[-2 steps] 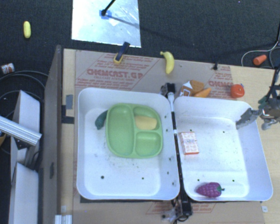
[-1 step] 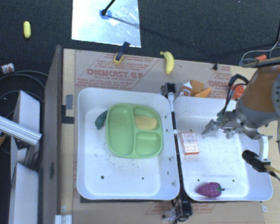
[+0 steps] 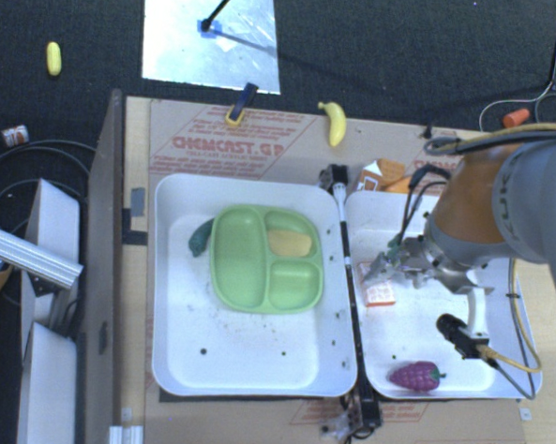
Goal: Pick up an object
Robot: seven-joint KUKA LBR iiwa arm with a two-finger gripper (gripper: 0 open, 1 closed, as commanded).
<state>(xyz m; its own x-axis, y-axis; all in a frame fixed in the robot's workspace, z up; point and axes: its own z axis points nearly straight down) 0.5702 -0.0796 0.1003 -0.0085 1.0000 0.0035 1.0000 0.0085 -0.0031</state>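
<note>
My gripper hangs low over the left part of the right bin, the grey arm and its orange band reaching in from the right. A small white box with red print lies directly below the gripper, touching it or nearly so. A purple bunch of grapes rests near the right bin's front edge. In the left bin sits a green divided plate with a yellow piece in its upper right compartment. A dark green object lies against the plate's left rim.
A banana and a blue and yellow clip lie on the cardboard behind the bins. An orange and white packet sits at the right bin's back edge. Cables trail over the right bin's right side.
</note>
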